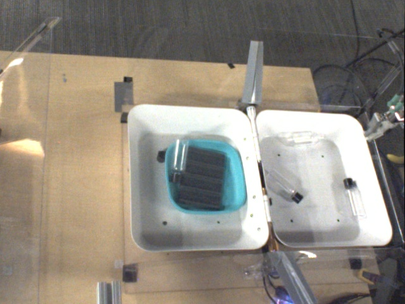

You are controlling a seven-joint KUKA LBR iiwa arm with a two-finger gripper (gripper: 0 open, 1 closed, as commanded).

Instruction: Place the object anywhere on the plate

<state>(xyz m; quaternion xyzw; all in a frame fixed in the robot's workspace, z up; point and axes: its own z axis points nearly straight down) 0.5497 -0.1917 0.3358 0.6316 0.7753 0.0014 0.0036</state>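
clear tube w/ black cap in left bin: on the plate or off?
On. The tube lies across the teal plate's upper-left rim, beside the dark ribbed block.

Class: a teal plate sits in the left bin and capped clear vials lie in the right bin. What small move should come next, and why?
Probably reach over the right bin and hover above the middle vial: it lies flat, apart from the other vial, and nearest the teal plate, whose right side is bare.

two white bins (190, 116), one plate (237, 176), three vials (285, 187)
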